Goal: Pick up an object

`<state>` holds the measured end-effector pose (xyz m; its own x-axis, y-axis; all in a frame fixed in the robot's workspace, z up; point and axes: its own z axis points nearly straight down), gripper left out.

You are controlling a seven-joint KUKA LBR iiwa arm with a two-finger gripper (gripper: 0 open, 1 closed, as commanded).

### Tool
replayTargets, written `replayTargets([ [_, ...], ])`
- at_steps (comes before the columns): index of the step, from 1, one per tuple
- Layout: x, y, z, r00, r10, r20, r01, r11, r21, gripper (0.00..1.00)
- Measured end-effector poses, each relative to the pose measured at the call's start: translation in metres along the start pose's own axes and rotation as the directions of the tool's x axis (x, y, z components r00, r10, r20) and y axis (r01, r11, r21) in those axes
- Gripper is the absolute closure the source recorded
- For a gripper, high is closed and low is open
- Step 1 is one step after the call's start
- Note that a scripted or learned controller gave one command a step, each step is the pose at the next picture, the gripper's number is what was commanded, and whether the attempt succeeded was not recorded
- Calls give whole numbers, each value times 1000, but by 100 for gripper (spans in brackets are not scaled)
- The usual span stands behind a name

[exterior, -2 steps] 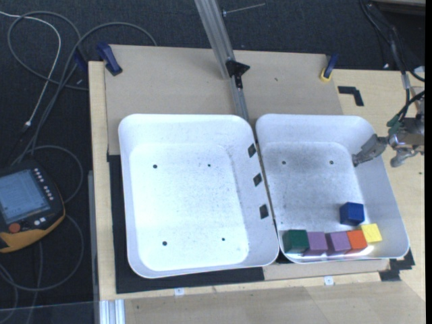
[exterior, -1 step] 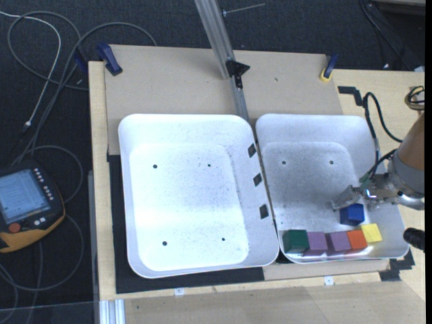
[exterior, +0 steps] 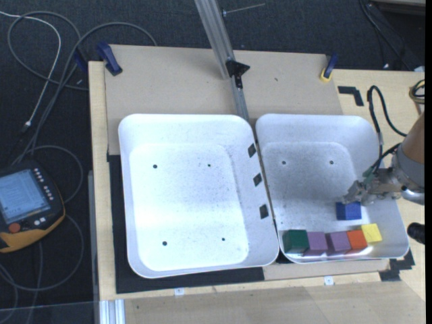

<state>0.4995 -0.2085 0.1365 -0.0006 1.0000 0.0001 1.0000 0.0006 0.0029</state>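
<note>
Lower right of frame: green block (exterior: 295, 239), purple blocks (exterior: 327, 241), orange block (exterior: 356, 238), yellow block (exterior: 371, 233) lined along the right bin (exterior: 297, 137) front wall. Blue block (exterior: 348, 211) just above them. End effector (exterior: 361, 193) right over blue block; grip state: cannot tell.

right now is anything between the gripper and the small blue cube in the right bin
Nothing visible stands between them. The two-finger gripper hangs right above the small blue cube in the right white bin. The green, purple, orange and yellow blocks sit in a row along the near wall, apart from the cube.
</note>
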Motion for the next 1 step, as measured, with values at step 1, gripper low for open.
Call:
replayTargets([
  [1,0,0,0,1000,1,0,-1,1000,0,0],
])
